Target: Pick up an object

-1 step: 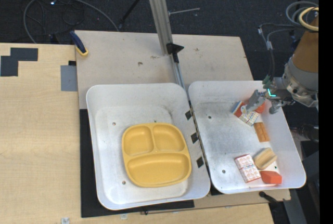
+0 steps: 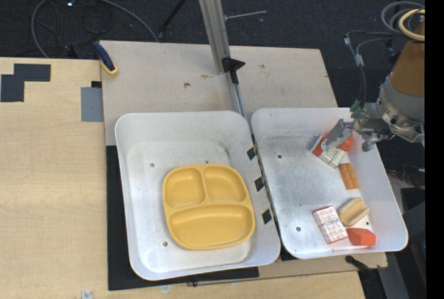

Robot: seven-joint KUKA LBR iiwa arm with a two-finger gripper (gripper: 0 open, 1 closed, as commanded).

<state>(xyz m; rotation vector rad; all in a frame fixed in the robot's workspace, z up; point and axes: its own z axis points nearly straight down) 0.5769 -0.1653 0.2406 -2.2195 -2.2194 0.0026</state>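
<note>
My gripper (image 2: 351, 137) hangs over the far right part of the right bin (image 2: 298, 173), on the grey arm with the orange band that comes in from the right. Just under it and slightly to the left lies a small red and white packet (image 2: 327, 151). I cannot tell if the gripper touches the packet. An orange-brown bar (image 2: 349, 176) lies just in front of the packet. Near the bin's front right corner sit a tan block (image 2: 352, 211), a red and white box (image 2: 329, 225) and an orange-red wedge (image 2: 361, 238).
The left bin (image 2: 139, 152) holds a yellow divided plate (image 2: 207, 206). A metal post (image 2: 214, 20) rises behind the two bins. Black clips (image 2: 258, 183) sit along the seam between them. A wooden board (image 2: 48, 180) lies to the left.
</note>
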